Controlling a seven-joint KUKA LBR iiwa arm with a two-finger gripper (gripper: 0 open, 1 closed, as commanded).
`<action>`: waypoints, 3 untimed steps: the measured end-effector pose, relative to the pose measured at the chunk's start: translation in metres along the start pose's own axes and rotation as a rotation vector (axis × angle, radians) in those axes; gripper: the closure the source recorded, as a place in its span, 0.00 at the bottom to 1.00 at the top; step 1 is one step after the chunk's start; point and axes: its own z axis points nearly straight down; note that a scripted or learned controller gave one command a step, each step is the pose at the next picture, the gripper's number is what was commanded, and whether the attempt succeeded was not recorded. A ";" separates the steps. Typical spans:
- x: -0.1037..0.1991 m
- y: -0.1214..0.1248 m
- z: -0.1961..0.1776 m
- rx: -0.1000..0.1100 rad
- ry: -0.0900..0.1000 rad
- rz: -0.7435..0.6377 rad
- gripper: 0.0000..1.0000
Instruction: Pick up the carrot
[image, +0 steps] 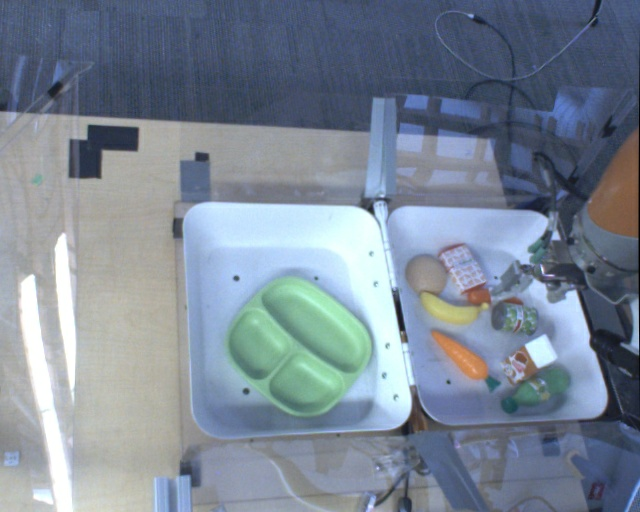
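Observation:
The carrot (460, 355) is orange and lies slantwise on the floor of the right bin (570, 405), near its front middle. It is just below a yellow banana (449, 309). My gripper (531, 260) hangs over the right side of this bin, up and to the right of the carrot and well apart from it. It is open and holds nothing. The grey arm with its orange band (615, 195) comes in from the right edge.
Around the carrot in the right bin are a beige round piece (425, 272), a red-and-white carton (462, 266), a small can (514, 318), a small box (527, 361) and a green vegetable (536, 392). The left bin (210, 250) holds a green divided plate (300, 345).

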 end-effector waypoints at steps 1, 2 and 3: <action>0.026 -0.041 0.127 -0.009 -0.001 -0.165 0.00; 0.027 -0.037 0.114 -0.019 -0.003 -0.168 1.00; 0.100 -0.042 -0.003 -0.004 0.000 -0.161 1.00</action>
